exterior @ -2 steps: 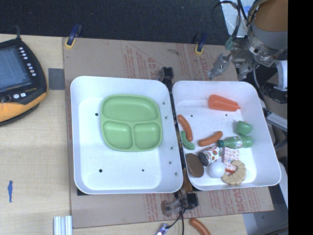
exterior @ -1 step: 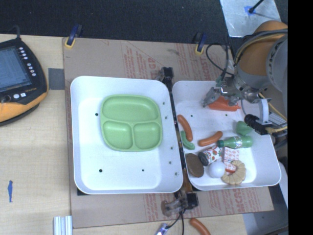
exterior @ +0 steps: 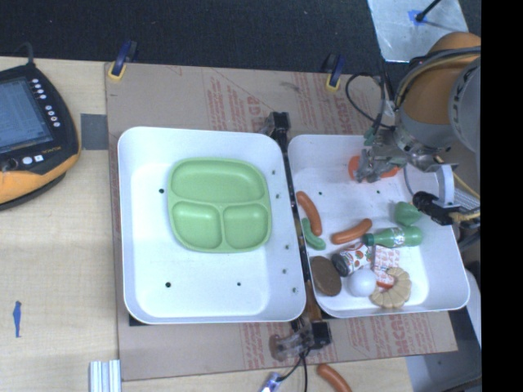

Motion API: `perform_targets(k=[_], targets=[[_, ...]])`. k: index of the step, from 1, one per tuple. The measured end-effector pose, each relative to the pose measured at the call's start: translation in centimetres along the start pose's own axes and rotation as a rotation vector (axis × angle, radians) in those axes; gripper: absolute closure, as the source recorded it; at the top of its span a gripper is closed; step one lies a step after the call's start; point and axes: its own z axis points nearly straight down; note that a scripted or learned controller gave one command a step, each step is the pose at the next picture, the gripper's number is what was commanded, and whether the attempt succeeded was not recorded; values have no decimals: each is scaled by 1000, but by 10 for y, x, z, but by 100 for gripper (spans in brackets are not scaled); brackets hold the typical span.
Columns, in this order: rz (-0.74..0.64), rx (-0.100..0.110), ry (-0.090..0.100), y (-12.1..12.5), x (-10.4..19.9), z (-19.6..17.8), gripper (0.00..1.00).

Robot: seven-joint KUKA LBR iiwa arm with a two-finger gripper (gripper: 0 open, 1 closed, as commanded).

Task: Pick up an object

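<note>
1. Surface [exterior: 57, 260]: pale wood, carrying a brown cardboard sheet [exterior: 204, 96] with both bins on top.
2. Left bin [exterior: 139, 219]: white and shallow, holding a green divided plate [exterior: 219, 204] near its middle.
3. Right bin [exterior: 441, 276]: white, touching the left bin along one edge, with the loose things crowded in its near half.
4. Arm [exterior: 437, 88]: grey with an orange band, reaching in from the right over the far end of the right bin.
5. Teach pendant [exterior: 29, 133]: orange and black, lying at the left edge of the surface, well apart from the bins.
6. Gripper [exterior: 377, 163]: low over the far part of the right bin, right above a red-orange object [exterior: 357, 167]; impossible to tell whether open or closed, or whether gripping anything.
7. Green bottle [exterior: 395, 237]: lying on its side, just beside an orange sausage [exterior: 351, 232].
8. Second orange sausage [exterior: 309, 211]: close to the wall shared with the left bin.
9. Brown disc [exterior: 326, 274], white ball [exterior: 362, 283] and tan ring-shaped biscuit [exterior: 392, 291]: clustered together at the near end.
10. Red-and-white packet [exterior: 384, 258]: just behind the ball and biscuit.
11. Blue clamps [exterior: 122, 58]: gripping the far edge of the cardboard.
</note>
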Motion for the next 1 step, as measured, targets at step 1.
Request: perform_targets(k=[1], targets=[[-1,-15,-5,3,0,-2,0]])
